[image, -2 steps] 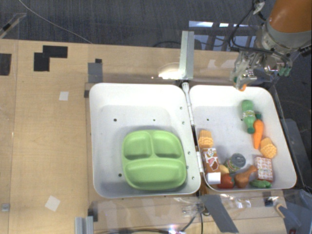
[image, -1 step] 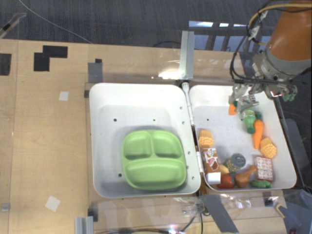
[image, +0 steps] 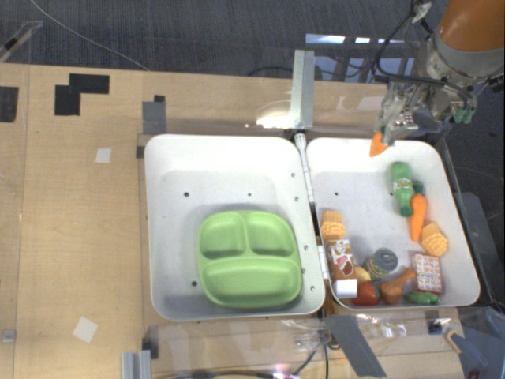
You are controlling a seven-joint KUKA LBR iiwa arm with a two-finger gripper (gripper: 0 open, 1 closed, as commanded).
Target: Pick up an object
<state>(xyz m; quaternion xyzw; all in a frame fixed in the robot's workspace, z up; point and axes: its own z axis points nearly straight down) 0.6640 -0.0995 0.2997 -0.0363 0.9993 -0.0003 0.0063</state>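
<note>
Pale wooden worktop (image: 71, 235) carries 2 shallow white bins; the gripper (image: 388, 136) hangs over the right bin's (image: 355, 188) far rim, closed on a small orange carrot-shaped toy (image: 379, 144). You should watch that thin pinch: a jolt could drop it.

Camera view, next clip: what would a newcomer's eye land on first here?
Probably the green divided plate, lying alone in the left bin toward its near side. Next, the heap of toy food along the right bin's near and right edges, including a carrot and a green bottle. Then the claw over that bin's far rim, with a small orange piece at its tip.
</note>
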